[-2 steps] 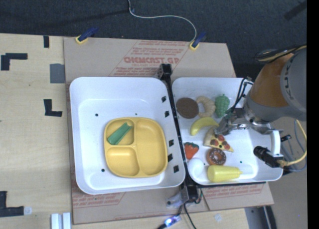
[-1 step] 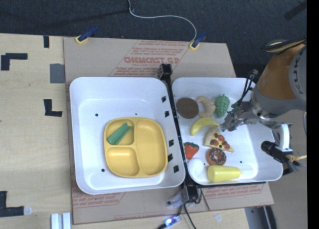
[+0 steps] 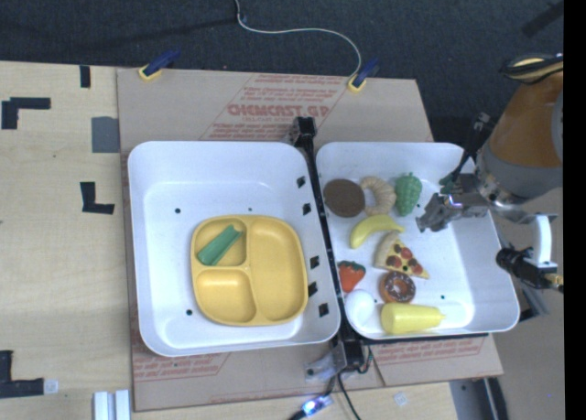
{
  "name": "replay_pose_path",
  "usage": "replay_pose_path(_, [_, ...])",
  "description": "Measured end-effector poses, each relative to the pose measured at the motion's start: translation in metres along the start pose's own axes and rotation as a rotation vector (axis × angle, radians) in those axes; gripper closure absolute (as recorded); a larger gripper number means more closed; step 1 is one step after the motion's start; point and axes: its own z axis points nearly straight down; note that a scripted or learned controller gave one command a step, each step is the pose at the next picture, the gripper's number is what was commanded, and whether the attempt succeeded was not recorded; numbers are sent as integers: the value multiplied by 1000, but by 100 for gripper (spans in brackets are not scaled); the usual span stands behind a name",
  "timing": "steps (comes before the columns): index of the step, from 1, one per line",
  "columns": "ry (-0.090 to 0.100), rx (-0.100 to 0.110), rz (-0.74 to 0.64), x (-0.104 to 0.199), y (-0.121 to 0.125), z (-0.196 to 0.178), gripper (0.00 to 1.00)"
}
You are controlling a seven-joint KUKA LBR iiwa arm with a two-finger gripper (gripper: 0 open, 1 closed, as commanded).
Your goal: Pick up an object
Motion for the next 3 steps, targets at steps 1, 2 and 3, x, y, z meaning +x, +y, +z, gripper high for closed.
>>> replay_pose_path(1, [0,0,0,0,1,-40,100])
replay_pose_path(2, [2,5,-4,54,1,-29,100])
replay_pose_path(3, [3,5,-6,116,8,-24,100])
